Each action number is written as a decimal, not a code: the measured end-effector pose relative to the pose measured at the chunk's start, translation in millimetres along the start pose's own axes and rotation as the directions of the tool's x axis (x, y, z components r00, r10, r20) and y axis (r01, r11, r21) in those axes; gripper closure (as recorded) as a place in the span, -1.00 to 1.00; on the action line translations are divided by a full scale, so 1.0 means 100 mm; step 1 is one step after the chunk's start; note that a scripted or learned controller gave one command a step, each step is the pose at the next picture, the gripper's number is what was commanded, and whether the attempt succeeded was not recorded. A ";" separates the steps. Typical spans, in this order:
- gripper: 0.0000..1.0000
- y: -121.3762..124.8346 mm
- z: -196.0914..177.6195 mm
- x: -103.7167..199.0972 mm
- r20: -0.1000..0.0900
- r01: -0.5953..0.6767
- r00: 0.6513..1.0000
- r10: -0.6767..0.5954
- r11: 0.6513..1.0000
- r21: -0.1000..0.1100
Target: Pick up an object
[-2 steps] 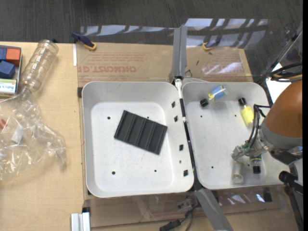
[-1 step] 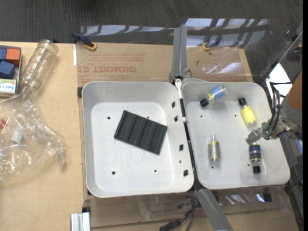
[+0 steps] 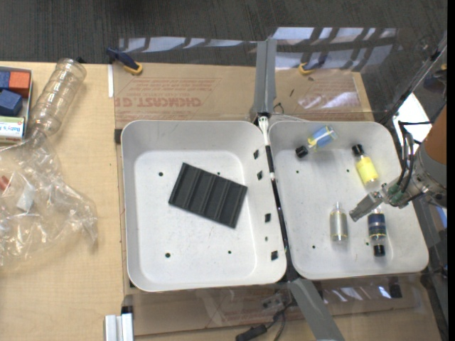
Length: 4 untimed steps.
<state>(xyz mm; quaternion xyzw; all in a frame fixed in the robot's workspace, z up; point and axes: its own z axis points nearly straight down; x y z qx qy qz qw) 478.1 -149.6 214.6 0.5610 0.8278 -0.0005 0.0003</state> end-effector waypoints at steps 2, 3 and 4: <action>1.00 0.18 0.62 0.47 -0.002 0.049 0.999 -0.049 0.999 0.002; -1.00 0.18 0.62 0.47 -0.002 0.049 0.999 -0.049 0.999 0.002; -1.00 0.46 1.24 0.07 -0.001 0.050 0.999 -0.050 0.999 0.002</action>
